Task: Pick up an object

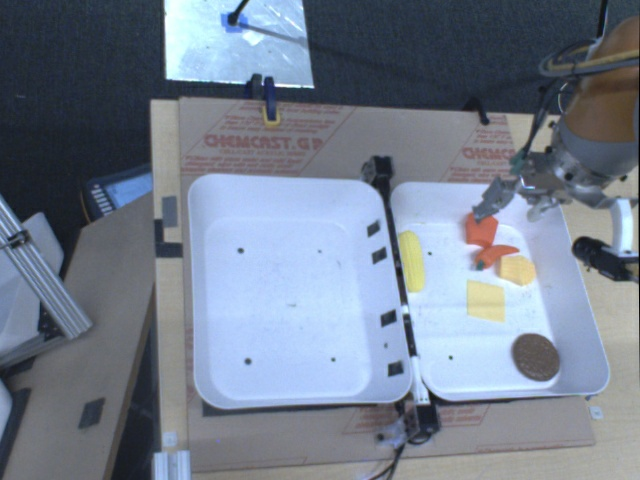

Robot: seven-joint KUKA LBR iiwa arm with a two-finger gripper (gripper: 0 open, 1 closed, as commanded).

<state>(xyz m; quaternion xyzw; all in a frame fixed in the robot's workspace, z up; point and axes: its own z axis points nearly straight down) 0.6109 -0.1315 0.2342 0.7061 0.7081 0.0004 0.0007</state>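
The right bin (pixel 570 298) holds several toy foods. An orange carrot-like piece (pixel 481 230) lies near its far side, with a smaller orange bit (pixel 496 255) just in front of it. A yellow corn cob (pixel 411 260) lies along the left wall. A yellow cheese wedge (pixel 518 270), a flat yellow slice (pixel 486 301) and a brown round cookie (pixel 536 356) lie toward the front right. My gripper (pixel 495 200) hangs at the bin's far edge, right above the orange piece and close to it. Whether it touches the piece is unclear.
The left bin (pixel 290 288) sits beside the right one, joined by a black clipped divider (pixel 392 268). The grey arm with its orange band (pixel 600 108) comes in from the upper right. A foil sheet (pixel 238 28) lies beyond the bench.
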